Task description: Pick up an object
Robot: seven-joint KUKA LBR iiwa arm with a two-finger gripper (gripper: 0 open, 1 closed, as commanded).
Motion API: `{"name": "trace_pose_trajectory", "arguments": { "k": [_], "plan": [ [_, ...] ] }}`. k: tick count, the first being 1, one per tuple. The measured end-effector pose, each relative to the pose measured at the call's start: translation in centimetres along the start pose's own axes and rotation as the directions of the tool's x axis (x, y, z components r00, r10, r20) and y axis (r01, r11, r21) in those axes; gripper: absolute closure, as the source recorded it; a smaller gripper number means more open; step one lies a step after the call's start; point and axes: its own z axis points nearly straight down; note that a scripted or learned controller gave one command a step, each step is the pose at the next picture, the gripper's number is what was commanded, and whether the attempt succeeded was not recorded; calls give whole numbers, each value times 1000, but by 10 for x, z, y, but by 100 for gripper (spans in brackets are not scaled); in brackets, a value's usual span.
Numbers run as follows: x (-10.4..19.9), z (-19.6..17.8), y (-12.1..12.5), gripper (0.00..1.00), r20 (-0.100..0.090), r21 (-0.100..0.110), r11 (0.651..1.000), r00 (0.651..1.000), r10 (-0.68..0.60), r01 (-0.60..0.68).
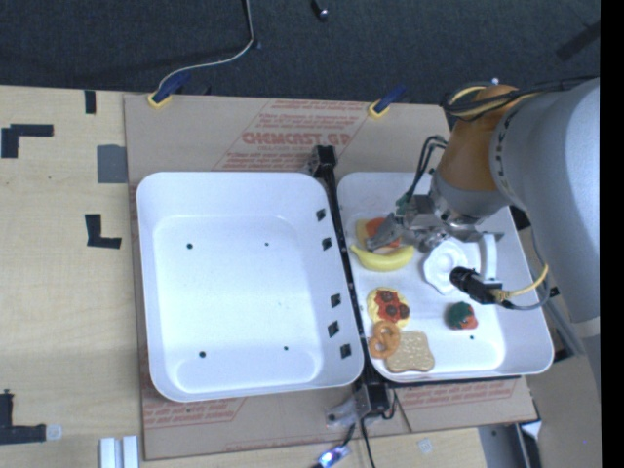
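Reaching into right bin [522,359], gripper [392,230] hovers low over banana [384,257] and orange-red piece [371,232] near divider. Banana just below-left of tool, long axis roughly left-right. Grip state: cannot tell. Nothing visibly held.

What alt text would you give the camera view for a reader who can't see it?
A grey robot arm with an orange band reaches from the right, its hand low over a toy banana in the right white bin. That bin also holds toy pizza, a pretzel, toast and a strawberry; the left bin sits alongside.
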Motion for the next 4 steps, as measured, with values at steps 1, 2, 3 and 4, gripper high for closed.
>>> {"name": "trace_pose_trajectory", "arguments": {
  "k": [1, 2, 3, 4],
  "plan": [
    [11, 1, 48, 0, 0, 0, 1000, 1000, -3, 3],
    [5, 0, -69, 0, -1, 4, 1000, 1000, 1, -1],
    [4, -6, -68, 100, 1, 6, 1000, 1000, 1, -1],
    [85, -103, -21, 100, -3, -7, 1000, 1000, -11, 11]
  ]
}}
